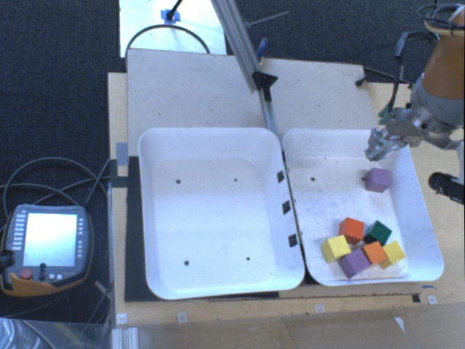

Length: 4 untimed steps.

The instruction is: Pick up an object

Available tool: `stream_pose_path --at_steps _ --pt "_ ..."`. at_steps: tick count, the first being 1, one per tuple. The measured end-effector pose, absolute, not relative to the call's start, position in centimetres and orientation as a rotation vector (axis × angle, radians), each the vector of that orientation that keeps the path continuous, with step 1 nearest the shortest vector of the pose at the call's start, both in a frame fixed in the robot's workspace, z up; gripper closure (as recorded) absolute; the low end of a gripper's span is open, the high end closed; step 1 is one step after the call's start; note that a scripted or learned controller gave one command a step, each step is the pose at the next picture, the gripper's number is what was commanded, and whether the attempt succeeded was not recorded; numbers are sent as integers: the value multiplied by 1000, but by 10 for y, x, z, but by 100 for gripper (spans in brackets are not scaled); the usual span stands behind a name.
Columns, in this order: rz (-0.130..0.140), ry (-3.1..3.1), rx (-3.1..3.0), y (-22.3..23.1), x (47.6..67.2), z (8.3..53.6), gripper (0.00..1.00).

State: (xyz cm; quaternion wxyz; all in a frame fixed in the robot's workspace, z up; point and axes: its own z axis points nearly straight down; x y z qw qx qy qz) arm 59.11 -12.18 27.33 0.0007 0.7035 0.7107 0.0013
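The right bin holds several small coloured blocks. A lone purple block lies near its far right side. My gripper hangs just above and behind that block, with a small gap between them. Nothing shows in its grasp. Toward the bin's near end sits a tight cluster: an orange block, a green block, a yellow block, a second orange block, a second yellow block and a second purple block.
The left bin sits beside the right one, the two rims meeting at a ridge with black tabs. A slanted metal pole crosses the back of the bench. A teach pendant lies off the bench at left.
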Motion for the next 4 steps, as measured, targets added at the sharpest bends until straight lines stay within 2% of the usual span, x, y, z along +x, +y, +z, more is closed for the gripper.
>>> stream_pose_path --at_steps 1,2,4 --pt "4 2233 2210 -69 587 273 100" --pt "6 2233 2208 -13 594 274 100" --pt "3 2234 2211 91 602 232 100"
